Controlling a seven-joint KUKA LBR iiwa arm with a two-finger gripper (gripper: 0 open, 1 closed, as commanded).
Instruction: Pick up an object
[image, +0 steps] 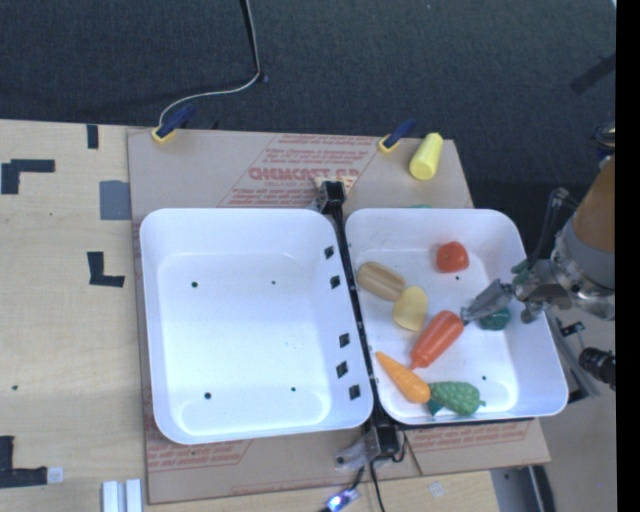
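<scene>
The surface (60, 330), tan and marked with dark shapes, carries a cardboard sheet (290, 170) on which two shallow white bins sit side by side. The left bin (165, 235) has only small dark dots on its floor. The right bin (500, 225) holds every candidate object, so you work there.

The arm (590, 235) reaches in from the right, and its claw (497, 303) hangs low over the right half of that bin. You cannot tell whether the claw is spread or pressed together; a small teal piece (494, 320) lies just under it, but nothing is plainly pinched.

Objects, largest first: an orange-red pepper-like piece (437, 338) just left of the claw, a carrot (402, 376), a green bumpy piece (456, 397), a tan roll (380, 279), a pale yellow piece (410, 308), a red piece (451, 257). A yellow cylinder (426, 156) rests outside, on the cardboard.

Judged step: approach, grasp not yet confirmed. Your next move calls for settling on one object, closing on it, then lifting clear.
</scene>
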